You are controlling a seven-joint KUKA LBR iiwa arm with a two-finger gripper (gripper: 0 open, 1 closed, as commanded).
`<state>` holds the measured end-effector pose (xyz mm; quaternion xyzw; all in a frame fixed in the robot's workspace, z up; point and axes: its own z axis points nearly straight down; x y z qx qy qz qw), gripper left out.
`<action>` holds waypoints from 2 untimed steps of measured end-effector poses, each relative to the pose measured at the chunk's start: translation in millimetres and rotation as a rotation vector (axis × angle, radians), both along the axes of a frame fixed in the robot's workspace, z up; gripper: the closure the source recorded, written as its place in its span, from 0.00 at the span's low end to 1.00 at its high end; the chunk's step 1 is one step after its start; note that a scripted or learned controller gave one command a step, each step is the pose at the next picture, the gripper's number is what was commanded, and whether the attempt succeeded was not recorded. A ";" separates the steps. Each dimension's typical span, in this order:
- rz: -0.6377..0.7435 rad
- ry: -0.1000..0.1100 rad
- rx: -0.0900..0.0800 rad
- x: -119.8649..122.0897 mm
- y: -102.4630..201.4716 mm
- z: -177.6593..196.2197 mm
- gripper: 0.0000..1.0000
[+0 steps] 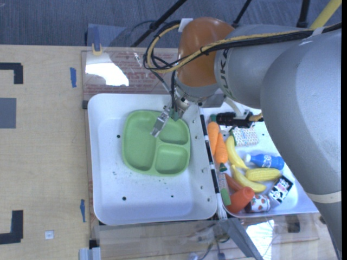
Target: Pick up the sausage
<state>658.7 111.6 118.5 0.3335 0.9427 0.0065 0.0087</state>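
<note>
Your gripper (164,119) hangs over the green plate (156,143) in the left bin (108,161). You cannot tell if it is open or closed. Food toys lie in the right bin (297,195).

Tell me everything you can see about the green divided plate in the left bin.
The green plate is a rounded-square tray of plastic look, split into three compartments: one large at the left, two smaller at the right. It lies flat in the left white bin, toward its upper middle. The gripper hangs over its upper edge; whether it touches is unclear.
</note>
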 end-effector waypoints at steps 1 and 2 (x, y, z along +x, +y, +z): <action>-0.002 -0.006 -0.003 1.4 -2.1 9.0 1.00; -0.306 0.013 0.002 -7.5 -15.0 -1.4 1.00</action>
